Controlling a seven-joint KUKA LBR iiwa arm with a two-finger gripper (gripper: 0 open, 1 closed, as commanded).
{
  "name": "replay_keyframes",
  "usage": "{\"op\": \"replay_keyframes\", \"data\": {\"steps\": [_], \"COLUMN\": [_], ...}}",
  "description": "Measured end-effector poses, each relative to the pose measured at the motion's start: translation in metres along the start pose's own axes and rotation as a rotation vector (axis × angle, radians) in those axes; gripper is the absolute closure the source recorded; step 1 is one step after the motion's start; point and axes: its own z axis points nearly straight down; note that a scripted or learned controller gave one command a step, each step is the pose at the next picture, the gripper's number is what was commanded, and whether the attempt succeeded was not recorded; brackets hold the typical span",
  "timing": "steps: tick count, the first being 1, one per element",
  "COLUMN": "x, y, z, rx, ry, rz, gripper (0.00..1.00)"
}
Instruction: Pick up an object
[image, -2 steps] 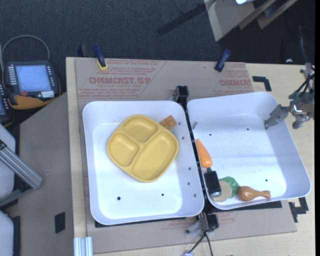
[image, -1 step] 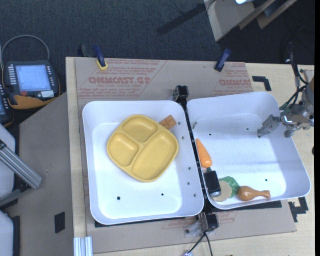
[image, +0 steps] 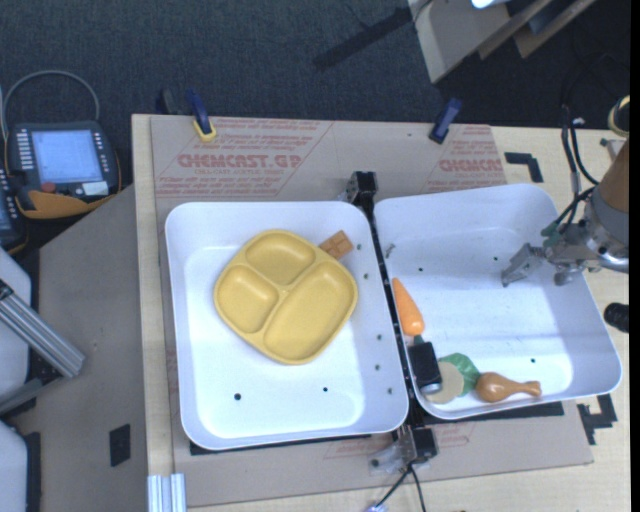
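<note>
Claw: I saw the gripper (image: 541, 265) hanging over the upper right part of the right bin (image: 470, 215), reaching in from the right edge. Its two fingers (image: 520, 266) were spread wide, one pointing left and down, the other more to the right.
Hold: I saw nothing between the fingers; beneath them was only bare white bin floor.
Arm: I could see only the wrist end, grey, at the right edge.
Bins: I counted two, side by side, touching along the middle seam.
Left bin (image: 200, 330): one yellow divided plate (image: 286, 296) with three compartments, lying flat in the upper middle. One small brown block (image: 336, 244) sat just beside the plate's upper right rim.
Right bin contents: I counted five things, all well apart from the claw, along the left wall and the near corner.
Carrot (image: 407, 306): one, orange, lying along the left wall.
Black piece (image: 424, 366): one, just below the carrot.
Green item (image: 463, 367): one, near the black piece.
Beige disc (image: 447, 385): one, touching the green item.
Drumstick (image: 505, 386): one, brown, just right of the green item.
</note>
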Motion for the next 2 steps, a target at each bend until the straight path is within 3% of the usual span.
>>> {"op": "replay_keyframes", "data": {"steps": [1, 2], "x": [0.000, -0.001], "y": [-0.009, -0.008], "z": [0.047, 0.034], "rx": [0.003, -0.003], "ry": [0.003, -0.001], "rz": [0.000, -0.001], "gripper": [0.00, 1.00]}}
